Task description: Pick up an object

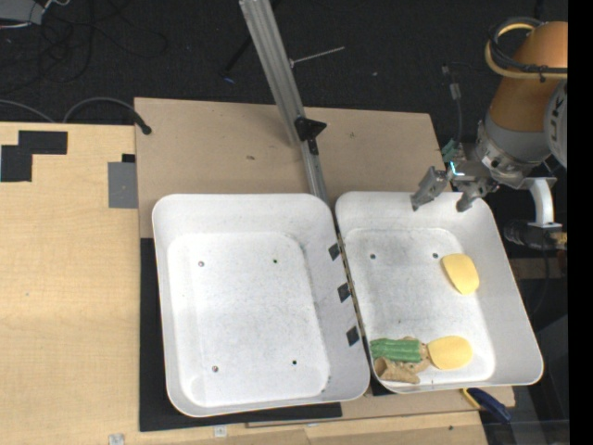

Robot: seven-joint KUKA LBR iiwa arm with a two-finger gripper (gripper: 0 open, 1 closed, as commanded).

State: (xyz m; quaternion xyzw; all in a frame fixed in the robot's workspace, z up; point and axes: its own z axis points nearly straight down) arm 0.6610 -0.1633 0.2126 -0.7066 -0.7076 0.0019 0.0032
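I read the bench first: two white bins sit side by side, edges touching along the middle. The left bin has bare floor; the right bin carries everything I could pick. The arm comes in from about two o'clock, and the gripper hangs over the right bin's far rim, near its twelve o'clock edge, fingers spread apart with nothing between them.

So as I judge it, the pick has not begun: no object is lifted or touched, and the whole approach, closing and lift remain.

The candidates, biggest down: a yellow oval piece lying alone toward three o'clock of the bin floor, well apart from the walls; a second yellow piece at about five o'clock; a green toy just beside it, and a small tan object touching the green one, pressed close to the near rim.

The lone oval has open floor all round, so I'd favour it; the cluster at six o'clock is crowded against the wall.
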